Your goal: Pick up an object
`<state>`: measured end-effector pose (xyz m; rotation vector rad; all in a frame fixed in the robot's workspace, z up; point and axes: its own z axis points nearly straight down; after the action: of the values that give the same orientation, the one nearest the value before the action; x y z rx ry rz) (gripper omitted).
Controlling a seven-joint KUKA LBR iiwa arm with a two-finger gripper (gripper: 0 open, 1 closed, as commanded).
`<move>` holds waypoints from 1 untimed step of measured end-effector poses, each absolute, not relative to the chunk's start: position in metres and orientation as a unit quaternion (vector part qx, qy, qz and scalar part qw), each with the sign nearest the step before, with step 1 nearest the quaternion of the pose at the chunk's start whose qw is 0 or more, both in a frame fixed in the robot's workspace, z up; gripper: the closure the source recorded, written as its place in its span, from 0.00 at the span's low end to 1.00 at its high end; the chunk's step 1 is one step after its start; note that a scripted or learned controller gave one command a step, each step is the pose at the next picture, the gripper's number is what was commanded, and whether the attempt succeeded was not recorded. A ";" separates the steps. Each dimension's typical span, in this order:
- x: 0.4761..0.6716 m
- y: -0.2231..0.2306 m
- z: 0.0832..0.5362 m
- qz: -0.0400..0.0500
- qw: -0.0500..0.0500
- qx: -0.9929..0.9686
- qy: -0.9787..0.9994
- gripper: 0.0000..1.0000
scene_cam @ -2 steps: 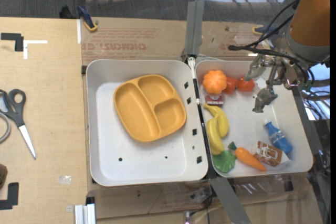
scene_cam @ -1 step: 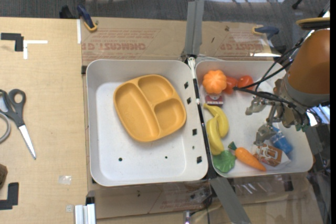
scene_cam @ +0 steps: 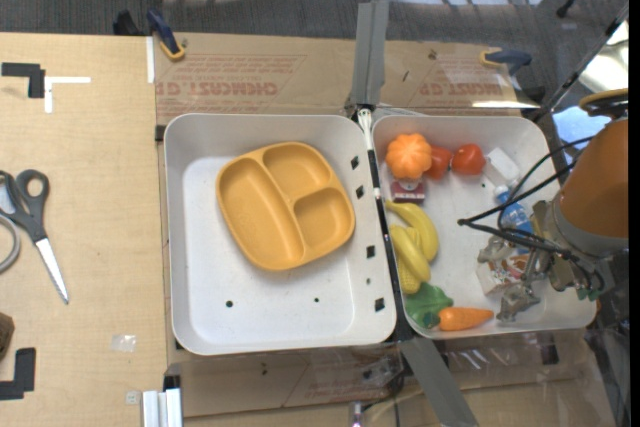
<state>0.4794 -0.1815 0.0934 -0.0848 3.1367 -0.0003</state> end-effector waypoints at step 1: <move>0.550 -0.164 0.094 0.000 0.003 0.069 0.998 0.00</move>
<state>0.5498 -0.1636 0.0937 0.2168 3.1275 -0.0009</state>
